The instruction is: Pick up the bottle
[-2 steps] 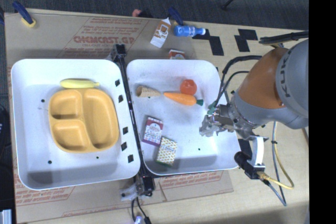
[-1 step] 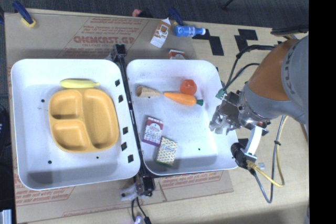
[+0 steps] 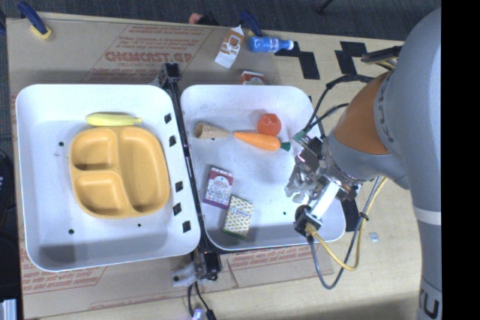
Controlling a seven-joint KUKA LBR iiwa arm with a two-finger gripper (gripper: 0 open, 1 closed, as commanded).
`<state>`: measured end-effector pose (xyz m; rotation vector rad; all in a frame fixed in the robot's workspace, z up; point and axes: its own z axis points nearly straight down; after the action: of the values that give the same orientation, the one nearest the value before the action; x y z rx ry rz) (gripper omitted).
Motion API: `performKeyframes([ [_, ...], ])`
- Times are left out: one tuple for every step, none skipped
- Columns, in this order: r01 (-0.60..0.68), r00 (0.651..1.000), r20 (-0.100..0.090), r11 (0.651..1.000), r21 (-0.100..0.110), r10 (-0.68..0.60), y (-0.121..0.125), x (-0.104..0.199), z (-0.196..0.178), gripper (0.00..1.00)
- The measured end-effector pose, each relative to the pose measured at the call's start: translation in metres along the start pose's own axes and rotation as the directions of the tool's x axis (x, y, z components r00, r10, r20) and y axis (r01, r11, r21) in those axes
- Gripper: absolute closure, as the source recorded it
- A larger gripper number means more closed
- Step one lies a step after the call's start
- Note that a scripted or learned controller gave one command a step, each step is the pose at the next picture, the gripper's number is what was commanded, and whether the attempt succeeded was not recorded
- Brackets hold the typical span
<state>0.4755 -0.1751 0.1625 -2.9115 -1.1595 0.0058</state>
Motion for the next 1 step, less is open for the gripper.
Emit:
performKeyframes([
  [-0.404, 0.915, -0.001, 0.915, -0.002, 0.404, 0.0094, -0.0060, 0.0085, 1.00],
])
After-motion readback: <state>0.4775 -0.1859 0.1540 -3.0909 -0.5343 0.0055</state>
